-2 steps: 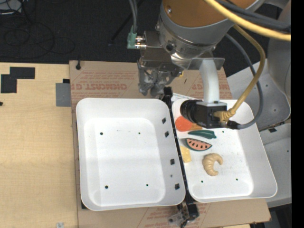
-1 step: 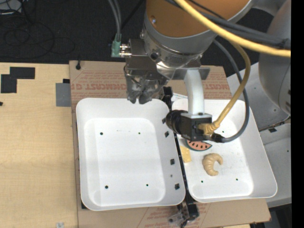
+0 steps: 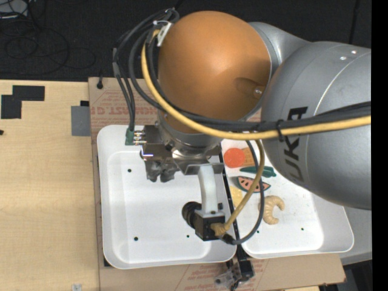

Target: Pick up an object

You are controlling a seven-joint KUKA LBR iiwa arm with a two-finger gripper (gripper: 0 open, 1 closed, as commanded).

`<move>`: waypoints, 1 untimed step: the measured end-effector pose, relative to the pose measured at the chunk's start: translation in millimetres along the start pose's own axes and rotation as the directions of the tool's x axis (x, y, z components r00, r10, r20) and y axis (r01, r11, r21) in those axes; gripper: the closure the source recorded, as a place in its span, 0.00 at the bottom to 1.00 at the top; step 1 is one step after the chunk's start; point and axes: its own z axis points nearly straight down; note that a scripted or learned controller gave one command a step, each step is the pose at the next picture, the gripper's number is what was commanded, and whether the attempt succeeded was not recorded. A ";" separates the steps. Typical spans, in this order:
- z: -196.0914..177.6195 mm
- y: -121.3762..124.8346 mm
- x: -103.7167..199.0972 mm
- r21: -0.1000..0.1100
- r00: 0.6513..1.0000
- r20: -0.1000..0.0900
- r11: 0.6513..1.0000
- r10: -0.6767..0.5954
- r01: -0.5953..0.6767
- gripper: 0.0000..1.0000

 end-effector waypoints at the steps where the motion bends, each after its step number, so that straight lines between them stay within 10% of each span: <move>1: -131.1 15.4 -1.5 -0.029 1.000 -0.014 1.000 -0.001 0.001 1.00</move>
